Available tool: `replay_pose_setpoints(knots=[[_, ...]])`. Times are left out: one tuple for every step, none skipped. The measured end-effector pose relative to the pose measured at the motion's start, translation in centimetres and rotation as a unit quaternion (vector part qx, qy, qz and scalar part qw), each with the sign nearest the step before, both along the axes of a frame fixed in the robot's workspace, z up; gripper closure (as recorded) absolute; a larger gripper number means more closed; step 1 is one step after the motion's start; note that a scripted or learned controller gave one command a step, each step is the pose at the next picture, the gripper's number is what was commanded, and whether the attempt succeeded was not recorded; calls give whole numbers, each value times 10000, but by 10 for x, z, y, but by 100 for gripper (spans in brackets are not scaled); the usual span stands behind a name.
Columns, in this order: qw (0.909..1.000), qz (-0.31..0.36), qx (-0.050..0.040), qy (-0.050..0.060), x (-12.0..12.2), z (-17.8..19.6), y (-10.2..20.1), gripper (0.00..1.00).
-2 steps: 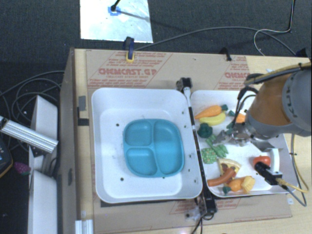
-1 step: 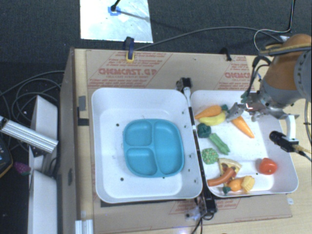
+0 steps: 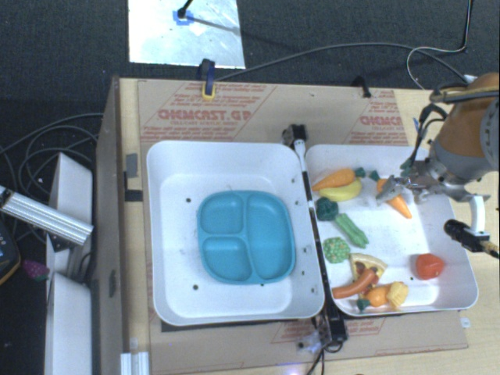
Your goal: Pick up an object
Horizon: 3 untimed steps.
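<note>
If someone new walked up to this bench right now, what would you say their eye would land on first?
Probably the light blue divided plastic plate lying alone in the left white bin. Next, the jumble of bright toy foods in the right white bin: an orange carrot over a yellow banana, a green cucumber and a red tomato. The grey gripper sits over a small orange carrot at that bin's far right.

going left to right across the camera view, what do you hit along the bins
left bin → blue plate → broccoli → cucumber → hand, by a small carrot → tomato
</note>
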State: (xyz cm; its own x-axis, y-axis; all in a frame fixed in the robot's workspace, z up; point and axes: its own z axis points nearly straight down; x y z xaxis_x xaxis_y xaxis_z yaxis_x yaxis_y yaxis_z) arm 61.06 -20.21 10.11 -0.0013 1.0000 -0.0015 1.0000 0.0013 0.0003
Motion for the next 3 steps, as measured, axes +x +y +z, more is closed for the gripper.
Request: replay_pose_setpoints(knots=[[10000,17,5,-8,52,-15,19,0],[10000,37,-4,-19,53,-4,18,100],[10000,23,6,-31,22,64,64,100]])
